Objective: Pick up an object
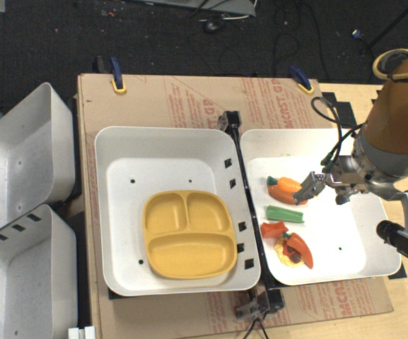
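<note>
- While the arm reaches in from the right, its gripper [308, 190] hangs over the right bin [373, 260], jaws apart and holding nothing.
- Just beside its fingertips lies an orange toy carrot [284, 186].
- Below that lie a green bean pod [284, 215] and red toy peppers [290, 241].
- A yellow divided plate [189, 233] sits in the left bin [119, 189].

Bench [161, 94] w/ cardboard top: left bin [112, 189] & right bin [373, 249] side-by-side.

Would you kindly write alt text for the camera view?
The gripper hovers beside an orange carrot toy in the right bin, above a green piece and red toys. The left bin holds a yellow divided plate.
</note>
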`<action>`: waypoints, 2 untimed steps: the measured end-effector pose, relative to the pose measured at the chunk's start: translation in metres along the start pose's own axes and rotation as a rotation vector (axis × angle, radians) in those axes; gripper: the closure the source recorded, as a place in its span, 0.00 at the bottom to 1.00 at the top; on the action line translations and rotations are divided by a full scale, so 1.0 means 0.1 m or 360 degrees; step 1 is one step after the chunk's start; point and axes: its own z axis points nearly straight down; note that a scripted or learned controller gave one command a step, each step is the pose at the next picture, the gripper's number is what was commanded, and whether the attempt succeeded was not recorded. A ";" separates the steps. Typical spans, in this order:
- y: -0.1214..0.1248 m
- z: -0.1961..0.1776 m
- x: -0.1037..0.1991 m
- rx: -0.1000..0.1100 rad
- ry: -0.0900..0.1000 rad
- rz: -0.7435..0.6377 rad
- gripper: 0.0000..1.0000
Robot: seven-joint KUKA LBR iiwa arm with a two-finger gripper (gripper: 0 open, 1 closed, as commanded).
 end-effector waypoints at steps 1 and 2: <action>0.02 -0.05 0.00 -0.0017 -0.0002 -0.0003 0.00; 0.08 0.56 0.04 -0.0008 -0.0001 0.0000 0.00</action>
